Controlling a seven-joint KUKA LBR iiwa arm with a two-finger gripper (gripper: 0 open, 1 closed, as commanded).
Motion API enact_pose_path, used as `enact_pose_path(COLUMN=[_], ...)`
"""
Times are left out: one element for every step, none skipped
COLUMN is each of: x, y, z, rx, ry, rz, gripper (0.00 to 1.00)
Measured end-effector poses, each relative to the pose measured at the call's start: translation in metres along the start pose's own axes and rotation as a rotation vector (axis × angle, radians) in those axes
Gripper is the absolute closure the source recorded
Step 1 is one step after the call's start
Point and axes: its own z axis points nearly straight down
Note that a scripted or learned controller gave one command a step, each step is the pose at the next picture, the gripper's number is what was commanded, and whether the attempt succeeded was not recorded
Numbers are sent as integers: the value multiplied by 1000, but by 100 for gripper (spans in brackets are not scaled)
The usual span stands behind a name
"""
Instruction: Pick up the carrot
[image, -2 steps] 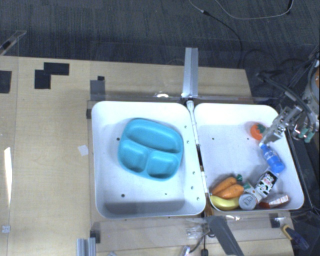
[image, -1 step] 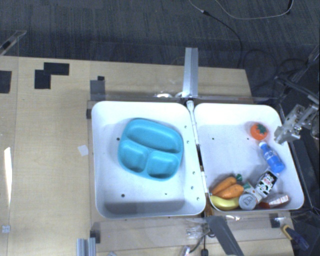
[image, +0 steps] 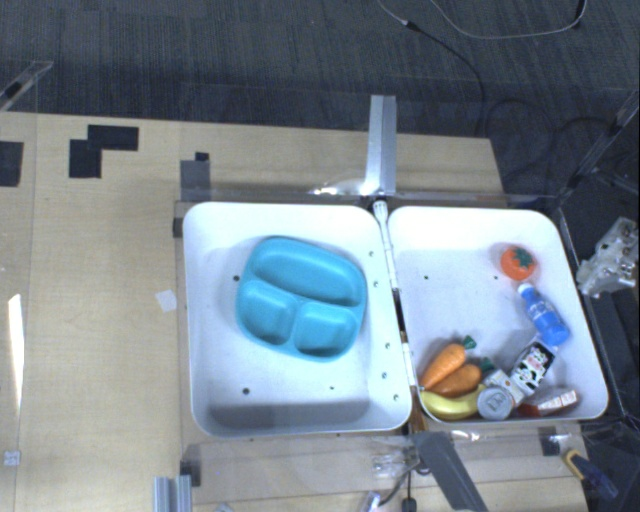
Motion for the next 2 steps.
enact_pose_path(x=[-11, 1], y=[-32, 68], z=[21, 84], rx=[1, -2], ry=[1, 1], rz=[-244, -88], gripper=[100, 100])
